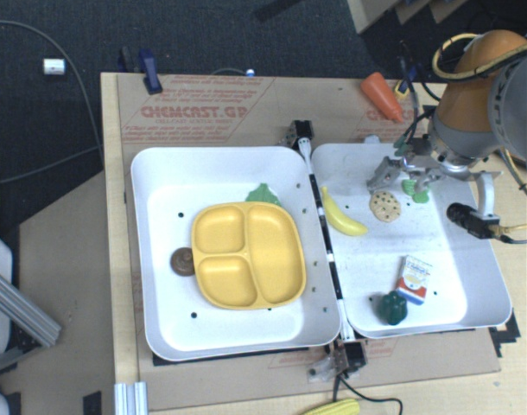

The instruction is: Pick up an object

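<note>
My gripper [404,178] hangs low over the back of the right bin [471,305], reaching in from the right. A small green object [417,190] lies right under it, partly covered by the gripper. A round speckled cookie [384,205] sits just left of and in front of the gripper. Further left, a yellow banana [342,217] lies by the bin's left wall. A small red, white and blue carton [415,280] and a dark green lump [391,308] rest near the front of the right bin.
The left bin [151,232] holds a yellow divided plate [248,255], a brown round piece [183,261] at its left and a green piece [263,194] behind it. An orange item [382,97] lies on the bench behind the right bin.
</note>
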Action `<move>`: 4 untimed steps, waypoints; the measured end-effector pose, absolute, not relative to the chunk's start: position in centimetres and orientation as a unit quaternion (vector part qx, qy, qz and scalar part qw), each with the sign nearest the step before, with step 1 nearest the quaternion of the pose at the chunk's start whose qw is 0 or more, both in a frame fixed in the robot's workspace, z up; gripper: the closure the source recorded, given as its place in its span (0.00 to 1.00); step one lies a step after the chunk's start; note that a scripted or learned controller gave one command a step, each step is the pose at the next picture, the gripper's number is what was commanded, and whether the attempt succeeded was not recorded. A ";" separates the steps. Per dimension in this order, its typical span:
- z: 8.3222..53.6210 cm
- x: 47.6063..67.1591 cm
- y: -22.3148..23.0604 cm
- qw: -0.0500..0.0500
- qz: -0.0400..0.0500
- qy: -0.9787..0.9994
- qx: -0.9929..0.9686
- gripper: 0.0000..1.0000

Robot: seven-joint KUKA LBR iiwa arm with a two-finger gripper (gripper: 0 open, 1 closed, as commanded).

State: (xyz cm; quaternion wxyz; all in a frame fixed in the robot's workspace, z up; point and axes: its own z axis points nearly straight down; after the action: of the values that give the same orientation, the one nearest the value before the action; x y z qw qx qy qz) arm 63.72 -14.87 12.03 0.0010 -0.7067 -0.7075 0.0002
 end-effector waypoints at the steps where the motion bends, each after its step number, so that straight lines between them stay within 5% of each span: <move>1: 8.4 63.6 -15.9 0.001 0.001 -0.707 -0.707 0.00; 2: 9.7 63.8 -15.9 -0.002 -0.001 -0.707 -0.707 1.00; 3: 15.6 59.0 -19.7 0.000 0.000 -0.707 -0.707 1.00; 4: 11.9 57.5 -19.5 0.001 0.000 -0.707 -0.707 1.00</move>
State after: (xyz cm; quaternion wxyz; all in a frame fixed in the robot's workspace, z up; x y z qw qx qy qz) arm 57.55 -19.46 11.93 0.0007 -0.7072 -0.7070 0.0002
